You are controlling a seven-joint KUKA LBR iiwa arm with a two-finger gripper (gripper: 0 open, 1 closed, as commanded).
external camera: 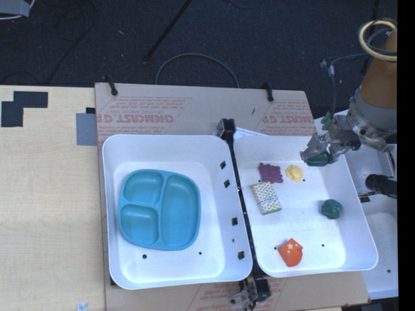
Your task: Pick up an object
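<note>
The right bin (pixel 355 248) holds several small objects: a purple lumpy piece (pixel 270 172), a yellow piece (pixel 294 173), a patterned green-and-white box (pixel 266 197), a dark green lump (pixel 331 208) and a red-orange piece (pixel 291 252). My gripper (pixel 318 154) hangs above the bin's far right part, to the right of and a little beyond the yellow piece. A small teal patch shows at its lower tip; I cannot tell what that patch is.
The left bin (pixel 113 154) holds a blue divided plate (pixel 159 209). A black divider (pixel 238 203) runs between the two bins. A cardboard sheet (pixel 194 112) lies under them. The grey arm with its orange band (pixel 379 83) enters from the right.
</note>
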